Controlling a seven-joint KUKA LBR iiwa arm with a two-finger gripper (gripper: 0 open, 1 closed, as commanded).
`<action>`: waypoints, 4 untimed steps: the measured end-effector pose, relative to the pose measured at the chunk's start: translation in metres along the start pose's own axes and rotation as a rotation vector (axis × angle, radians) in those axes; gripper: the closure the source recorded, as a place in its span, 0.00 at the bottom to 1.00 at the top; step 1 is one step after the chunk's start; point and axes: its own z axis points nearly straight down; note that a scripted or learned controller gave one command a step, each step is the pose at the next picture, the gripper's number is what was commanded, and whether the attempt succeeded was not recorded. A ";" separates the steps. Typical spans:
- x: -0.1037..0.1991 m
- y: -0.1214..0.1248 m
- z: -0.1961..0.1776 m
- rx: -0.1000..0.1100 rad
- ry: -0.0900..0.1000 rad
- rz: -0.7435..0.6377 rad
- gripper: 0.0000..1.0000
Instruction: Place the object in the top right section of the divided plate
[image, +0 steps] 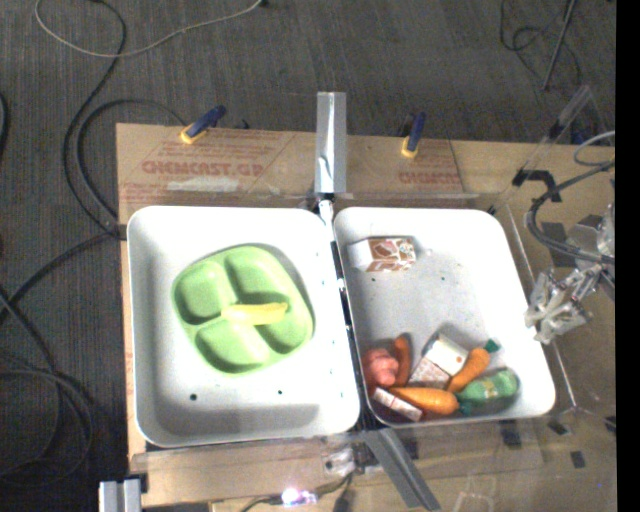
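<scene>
1. The claw sits at the right of the frame, just outside the right rim of the right bin, about level with the bin's middle. It shows as a pale, glinting cluster of metal, and I cannot tell whether it is apart or together; nothing is visibly clamped in it.
2. Little of the arm can be made out behind it. Thin dark cables loop above the claw toward the upper right of the frame.
3. The right bin has open white floor across its upper and middle parts, with only a small printed carton lying near its upper left.
4. The lower part of that bin is crowded. A pink round item, two carrots, a small box and a green item lie packed together, touching one another, close to the bin's lower rim.
5. The left bin holds the green divided plate at its middle, with bare white floor all round it, widest along the lower side.
6. A yellow object lies across the middle of the plate, over the central ridge, its right end reaching toward the plate's right side.
7. The two bins touch along a shared middle edge, with a metal strip running up from it to the top of the bench.
</scene>
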 end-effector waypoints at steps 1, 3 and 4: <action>-0.003 -0.001 -0.161 0.001 -0.004 -0.032 1.00; -0.025 -0.011 -0.161 0.001 -0.004 -0.063 0.00; -0.027 -0.011 -0.171 0.003 -0.009 -0.064 1.00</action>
